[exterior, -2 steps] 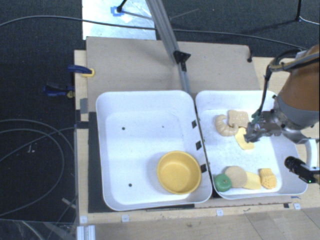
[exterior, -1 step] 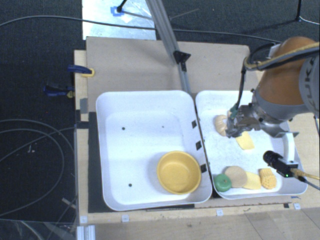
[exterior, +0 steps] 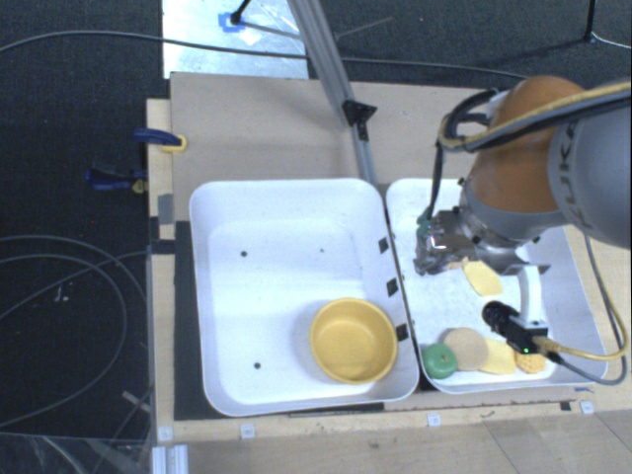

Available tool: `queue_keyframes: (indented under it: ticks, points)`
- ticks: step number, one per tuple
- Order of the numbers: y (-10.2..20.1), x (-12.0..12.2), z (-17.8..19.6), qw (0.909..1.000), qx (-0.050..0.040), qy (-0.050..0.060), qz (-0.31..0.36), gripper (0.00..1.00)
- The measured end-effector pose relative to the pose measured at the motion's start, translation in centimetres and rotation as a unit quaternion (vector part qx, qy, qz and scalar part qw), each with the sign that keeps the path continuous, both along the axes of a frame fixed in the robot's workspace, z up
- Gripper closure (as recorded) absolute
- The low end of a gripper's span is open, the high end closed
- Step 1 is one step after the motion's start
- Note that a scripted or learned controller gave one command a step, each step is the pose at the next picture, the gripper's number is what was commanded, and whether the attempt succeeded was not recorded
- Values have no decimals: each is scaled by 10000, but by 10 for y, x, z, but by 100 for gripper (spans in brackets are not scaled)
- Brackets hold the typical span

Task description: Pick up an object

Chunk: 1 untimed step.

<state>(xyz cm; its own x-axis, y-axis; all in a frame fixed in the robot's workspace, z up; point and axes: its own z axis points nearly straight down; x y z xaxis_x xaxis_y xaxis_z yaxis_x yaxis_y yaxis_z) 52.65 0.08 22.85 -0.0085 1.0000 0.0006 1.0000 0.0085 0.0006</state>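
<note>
along the near rim of the right bin (exterior: 592,309) lies a small huddle of objects: a green round piece (exterior: 438,362) in the near-left corner, a tan rounded lump (exterior: 466,348) touching it on the right, a pale yellow flat piece (exterior: 501,360) just beyond that, and a small orange waffled bit (exterior: 532,364) at the far right of the row. a black fitting with a green light (exterior: 509,327) and a yellow cable hangs over this group, partly covering it.

left of them, in the near-right corner of the left bin (exterior: 227,205), sits a yellow bowl (exterior: 354,339), upright, close to the wall shared by the two bins.

further in, within the right bin, a pale yellow slice (exterior: 484,278) lies on the floor, apart from the near huddle. just to its left and slightly beyond hangs the claw (exterior: 433,252), low over the left part of the right bin, near the dividing wall. whether its tips are apart or together i cannot tell; nothing can be seen between them.

above the claw rises the grey arm with its orange band (exterior: 528,141), entering from the right. beyond the bins the brown table (exterior: 257,126) runs back, with a grey slanted pole (exterior: 326,47) crossing it and blue and yellow clamps (exterior: 148,156) at its left edge.
</note>
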Motion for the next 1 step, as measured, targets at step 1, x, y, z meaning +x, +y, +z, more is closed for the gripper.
queue_keyframes:
  ticks: [1]
  points:
    - [51, 1, 11, 10000, 3, -7, 5, 100]
